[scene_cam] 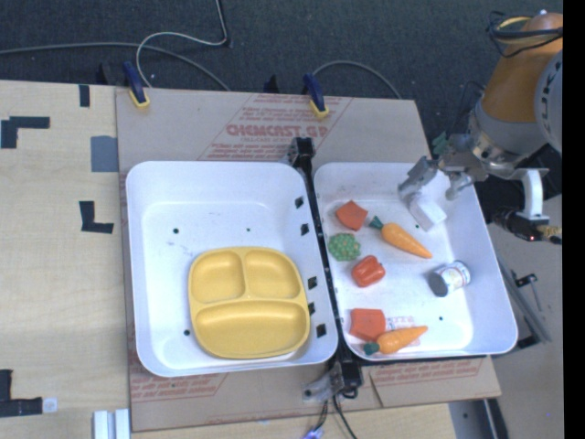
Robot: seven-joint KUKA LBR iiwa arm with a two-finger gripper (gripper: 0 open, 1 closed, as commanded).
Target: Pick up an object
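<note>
- gripper [426, 193] over upper right of right bin [484, 245], fingers spread, nothing between them
- carrot [403, 238] just below gripper, apart from it
- red pepper [367, 271], broccoli [344, 246], orange-red piece [351, 215] mid-bin
- small can [450, 277] at right side
- second carrot [398, 339] beside red block [367, 323], near front edge
- yellow divided plate [249, 302] in left bin [155, 245]

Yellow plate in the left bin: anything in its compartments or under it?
The yellow plate has nothing in its three compartments. It lies flat on the left bin floor; whatever is beneath it is covered and cannot be seen.
</note>
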